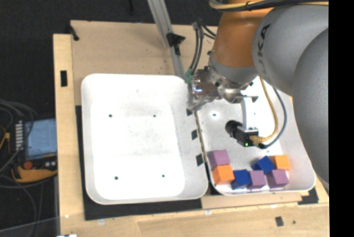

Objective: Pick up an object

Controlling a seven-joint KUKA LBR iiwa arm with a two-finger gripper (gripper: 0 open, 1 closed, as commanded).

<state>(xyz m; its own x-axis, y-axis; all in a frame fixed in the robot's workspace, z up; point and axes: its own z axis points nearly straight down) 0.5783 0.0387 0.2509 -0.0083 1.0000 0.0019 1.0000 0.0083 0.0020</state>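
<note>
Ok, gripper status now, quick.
Gripper: cannot be told. It sits low at the inner edge of the right bin, apart from the blocks at the near end.

We are seeing two bins lying side by side on the bench (110,47), the left bin (135,136) sitting at the frame's centre, the right bin (298,175) holding a cluster of blocks (249,172) at lower right, and the arm (265,36) reaching over it from upper right.
</note>
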